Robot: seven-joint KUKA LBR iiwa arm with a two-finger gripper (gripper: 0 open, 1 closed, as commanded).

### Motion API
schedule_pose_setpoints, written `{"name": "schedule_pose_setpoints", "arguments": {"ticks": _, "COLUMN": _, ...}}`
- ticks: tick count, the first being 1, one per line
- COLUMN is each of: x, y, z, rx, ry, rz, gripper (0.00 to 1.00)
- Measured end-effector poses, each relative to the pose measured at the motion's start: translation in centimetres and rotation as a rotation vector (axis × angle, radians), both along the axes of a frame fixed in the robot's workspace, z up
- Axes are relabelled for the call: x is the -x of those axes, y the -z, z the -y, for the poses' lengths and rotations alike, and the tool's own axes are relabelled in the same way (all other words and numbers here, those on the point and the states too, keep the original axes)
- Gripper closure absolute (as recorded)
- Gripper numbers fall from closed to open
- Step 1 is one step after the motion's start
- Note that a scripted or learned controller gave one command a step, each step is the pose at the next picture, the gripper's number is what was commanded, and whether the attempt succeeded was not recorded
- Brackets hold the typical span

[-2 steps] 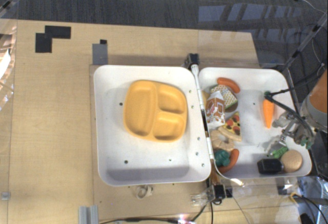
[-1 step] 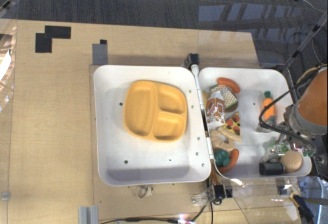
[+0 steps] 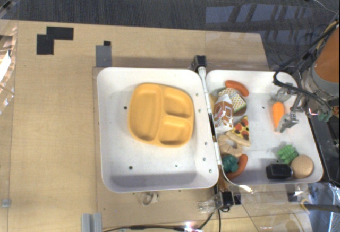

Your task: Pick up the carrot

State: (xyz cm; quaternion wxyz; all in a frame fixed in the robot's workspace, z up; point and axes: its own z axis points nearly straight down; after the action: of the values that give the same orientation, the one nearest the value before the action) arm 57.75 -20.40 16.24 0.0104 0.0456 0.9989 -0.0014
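Two shallow white bins are set side by side on the counter [image 3: 53, 135]. The left bin [image 3: 114, 172] carries a yellow divided plate [image 3: 160, 114], which is placed near its middle.

The right bin [image 3: 260, 79] is crowded along its left wall. A sausage [image 3: 236, 87] is seen near the far left corner, with a small printed carton [image 3: 225, 109] just in front of it. A pizza slice [image 3: 241, 129] lies next to the carton, toward the near edge. A teal item [image 3: 229, 163] and a second sausage [image 3: 240, 164] are found at the near left corner, touching or nearly so. Along the near edge, toward the right corner, a black block [image 3: 278, 171], a green leafy piece [image 3: 287, 153] and a tan round item [image 3: 302, 166] are grouped close together.

The carrot [image 3: 278, 114] lies on the floor of the right bin, toward the right wall and the far half, its length running roughly from far to near. The end effector [image 3: 291, 115] is seen just beside the carrot, on its right. The fingers appear narrowly parted with nothing between them, and the carrot is not held. The arm [image 3: 325, 66] is brought in over the right edge of the counter, with cables looped around it.
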Motion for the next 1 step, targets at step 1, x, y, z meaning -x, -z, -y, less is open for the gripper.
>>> {"name": "schedule_pose_setpoints", "arguments": {"ticks": 1, "x": -1.32, "y": 7.22, "z": 0.19, "rx": 0.002, "ry": -0.077, "rz": -0.003, "gripper": 0.00}}
